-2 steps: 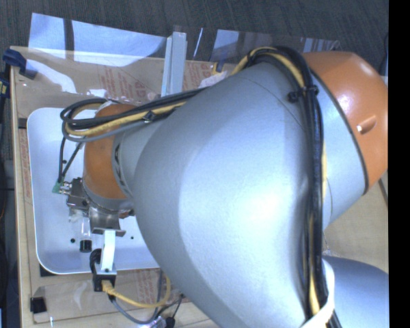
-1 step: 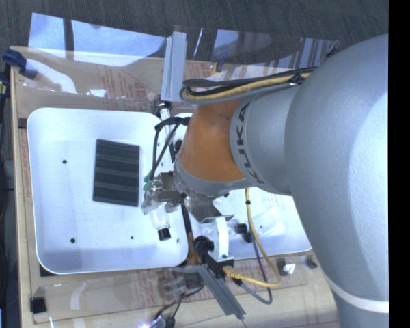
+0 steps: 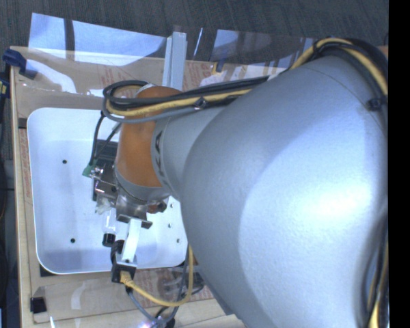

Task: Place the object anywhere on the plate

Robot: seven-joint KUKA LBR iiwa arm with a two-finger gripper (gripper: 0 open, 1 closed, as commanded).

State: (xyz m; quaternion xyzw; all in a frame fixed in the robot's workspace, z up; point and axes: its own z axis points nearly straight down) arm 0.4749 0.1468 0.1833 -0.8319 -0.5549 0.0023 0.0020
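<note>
The grey arm (image 3: pixel 280 183) takes up the right and centre of the camera view. Its orange band (image 3: pixel 138 152) sits directly above the end effector (image 3: pixel 119 210). The end effector hangs over the right part of a shallow white bin (image 3: pixel 55 183) and points down toward the bin floor. The wrist hides its tip from above, so I cannot tell whether it is open or closed, or whether it has hold of anything.

The arm covers everything to the right of the end effector. Where the object and the plate lie cannot be told.

To the left of the end effector the bin floor is bare white. It has two small dark spots, one up and to the left (image 3: pixel 65 161) and one down and to the left (image 3: pixel 73 240), both well apart from the end effector.

A loop of black and yellow cable (image 3: pixel 123 98) runs over the top of the orange band and back along the arm.

Beyond the bin, on the far side from the end effector, a pale tabletop (image 3: pixel 27 87) carries a blue clamp (image 3: pixel 14 59) at its far-left corner. Clear plastic sheets (image 3: pixel 89 38) stand along the tabletop's back edge, with an upright metal post (image 3: pixel 176 55) between them.

Near the tabletop's front-left corner, down and to the left of the end effector, sits a small black block (image 3: pixel 37 303).
</note>
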